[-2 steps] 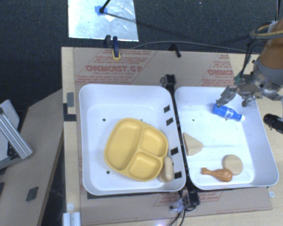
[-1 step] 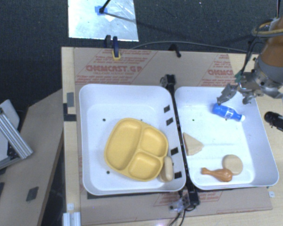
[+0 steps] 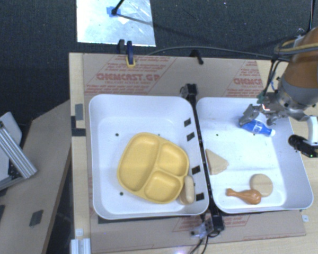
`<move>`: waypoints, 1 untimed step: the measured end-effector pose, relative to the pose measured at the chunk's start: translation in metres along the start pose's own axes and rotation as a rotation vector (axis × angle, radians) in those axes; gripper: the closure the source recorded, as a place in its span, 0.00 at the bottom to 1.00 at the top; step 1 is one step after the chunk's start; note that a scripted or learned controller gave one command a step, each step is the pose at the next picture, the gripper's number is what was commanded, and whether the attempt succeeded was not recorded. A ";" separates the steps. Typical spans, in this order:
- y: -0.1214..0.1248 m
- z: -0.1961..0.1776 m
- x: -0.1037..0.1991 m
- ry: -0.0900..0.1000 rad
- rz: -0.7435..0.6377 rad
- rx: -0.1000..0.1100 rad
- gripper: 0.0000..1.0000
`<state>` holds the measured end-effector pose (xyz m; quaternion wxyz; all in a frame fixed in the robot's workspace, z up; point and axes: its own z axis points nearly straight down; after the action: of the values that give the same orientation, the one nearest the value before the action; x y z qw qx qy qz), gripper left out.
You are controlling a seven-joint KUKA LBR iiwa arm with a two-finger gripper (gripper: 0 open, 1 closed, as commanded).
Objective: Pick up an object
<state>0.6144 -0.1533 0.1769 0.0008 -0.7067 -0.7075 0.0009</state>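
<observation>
In the right bin (image 3: pixel 291 197), a blue and white object (image 3: pixel 258 128) lies near the far edge. My gripper (image 3: pixel 259 115) hangs right over its far side, open, with a grey finger (image 3: pixel 248 113) on the left of it and another on the right. Nothing is held between them. Nearer the front of the same bin lie a tan wedge (image 3: pixel 216 162), a round tan disc (image 3: pixel 262 183) and an orange-brown drumstick (image 3: pixel 245 195).
The left bin (image 3: pixel 103 115) holds a yellow divided plate (image 3: pixel 152 166) with a small tan roll (image 3: pixel 188 189) against its lower right corner. A black divider (image 3: pixel 200 147) runs between the bins. The arm's grey and orange wrist (image 3: pixel 305 73) looms over the right bin's far right corner.
</observation>
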 end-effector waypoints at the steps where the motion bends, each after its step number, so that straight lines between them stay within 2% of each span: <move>1: -0.002 0.057 0.010 0.001 -0.003 0.001 0.00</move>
<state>0.6123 -0.1437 0.1196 0.0014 -0.7058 -0.7084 0.0008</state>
